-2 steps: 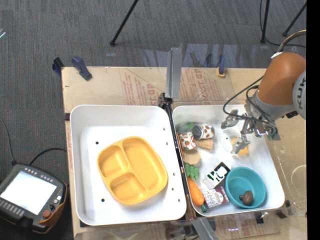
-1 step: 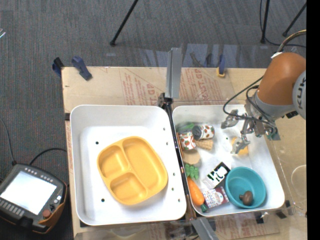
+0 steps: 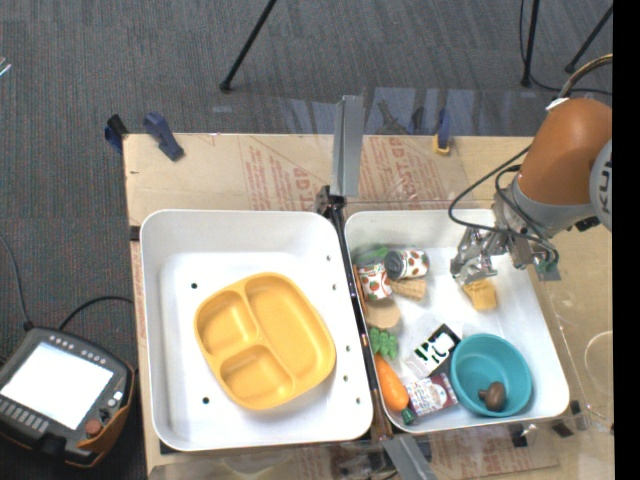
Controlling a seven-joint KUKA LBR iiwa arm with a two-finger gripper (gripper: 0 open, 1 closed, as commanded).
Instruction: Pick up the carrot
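Tool (image 3: 474, 265) is seen at the right bin's (image 3: 548, 320) far side, above a yellow block (image 3: 481, 294); its state cannot be told. Carrot (image 3: 391, 384) is located well apart, near-left, at the bin's near-left corner, long axis running far-left to near-right.

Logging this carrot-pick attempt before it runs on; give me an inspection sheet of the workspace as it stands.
Surface: bench bearing two white bins, left bin and right bin.
Job's things: carrot lying at the right bin's left front edge, beside a green toy, untouched.
Clutter: yellow tray in the left bin; in the right bin a teal bowl, can, yellow block and small packets.
Gripper: gripper over the right bin's back, above the yellow block, apart from the carrot.
Cables: black cable looping by the wrist.
Surroundings: pendant on the floor at left; tripod legs behind.
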